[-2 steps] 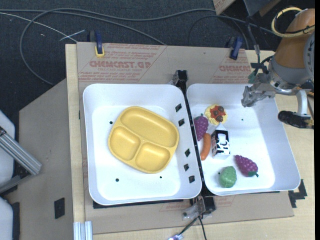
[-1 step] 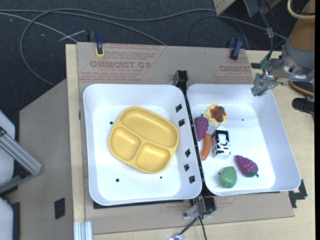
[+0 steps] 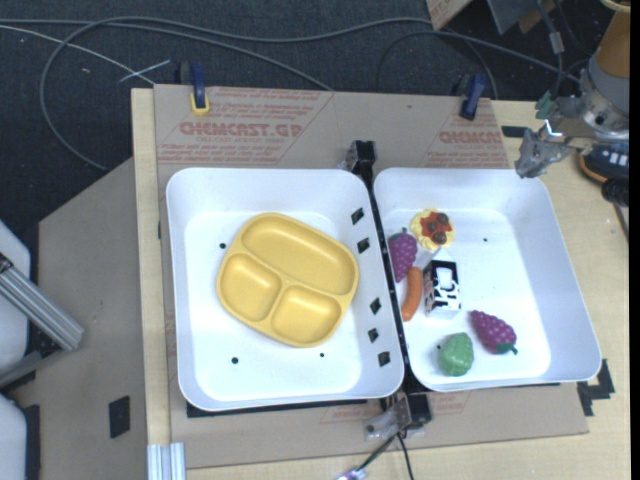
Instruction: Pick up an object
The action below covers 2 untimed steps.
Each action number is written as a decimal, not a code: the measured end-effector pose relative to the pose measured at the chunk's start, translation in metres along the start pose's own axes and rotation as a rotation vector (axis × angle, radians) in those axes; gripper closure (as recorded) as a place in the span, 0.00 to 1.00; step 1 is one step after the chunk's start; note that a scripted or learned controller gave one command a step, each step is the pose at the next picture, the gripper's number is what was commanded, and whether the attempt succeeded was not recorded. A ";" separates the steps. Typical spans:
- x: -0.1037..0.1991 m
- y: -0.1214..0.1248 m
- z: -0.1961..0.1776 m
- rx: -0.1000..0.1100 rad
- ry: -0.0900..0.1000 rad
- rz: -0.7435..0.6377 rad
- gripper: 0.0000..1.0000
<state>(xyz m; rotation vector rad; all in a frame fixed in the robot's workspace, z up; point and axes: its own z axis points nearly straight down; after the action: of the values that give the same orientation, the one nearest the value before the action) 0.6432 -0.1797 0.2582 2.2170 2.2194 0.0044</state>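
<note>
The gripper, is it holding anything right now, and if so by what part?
Nothing is held. The gripper hangs above the right bin's far corner, apart from the toys lying in the bin.

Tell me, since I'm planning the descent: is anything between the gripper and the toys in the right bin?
Nothing visible. The gripper hangs over the right bin's far right corner, and bare white floor lies between it and the nearest toy, the pizza slice.
</note>
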 end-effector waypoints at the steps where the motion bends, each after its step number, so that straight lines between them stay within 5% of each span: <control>1: 0.048 -0.008 0.013 0.008 0.003 -0.002 1.00; 2: 0.102 -0.023 0.025 0.009 0.005 -0.004 1.00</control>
<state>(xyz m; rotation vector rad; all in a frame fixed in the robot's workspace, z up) 0.6202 -0.0776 0.2332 2.2197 2.2305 -0.0006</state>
